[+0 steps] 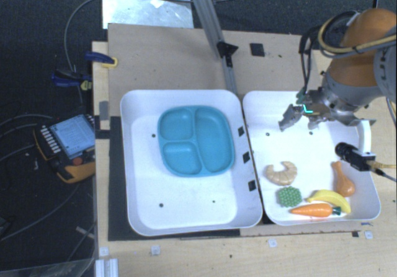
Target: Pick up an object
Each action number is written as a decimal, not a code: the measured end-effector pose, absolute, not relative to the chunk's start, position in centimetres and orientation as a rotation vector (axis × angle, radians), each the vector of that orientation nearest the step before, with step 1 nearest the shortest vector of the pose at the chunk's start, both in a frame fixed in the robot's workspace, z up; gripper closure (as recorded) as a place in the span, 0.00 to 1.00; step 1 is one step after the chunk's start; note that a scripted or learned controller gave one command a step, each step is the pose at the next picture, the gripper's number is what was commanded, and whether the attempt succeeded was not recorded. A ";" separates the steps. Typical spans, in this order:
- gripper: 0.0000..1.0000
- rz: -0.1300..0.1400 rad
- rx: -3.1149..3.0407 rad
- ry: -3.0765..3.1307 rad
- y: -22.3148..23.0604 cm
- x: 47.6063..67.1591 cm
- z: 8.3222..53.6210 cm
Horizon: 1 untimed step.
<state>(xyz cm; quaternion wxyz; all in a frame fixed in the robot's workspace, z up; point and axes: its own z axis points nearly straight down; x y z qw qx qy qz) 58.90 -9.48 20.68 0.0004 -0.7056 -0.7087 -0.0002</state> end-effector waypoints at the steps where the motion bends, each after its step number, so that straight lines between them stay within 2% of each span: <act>1: 0.00 -0.002 -2.217 -2.227 -9.5 58.9 20.7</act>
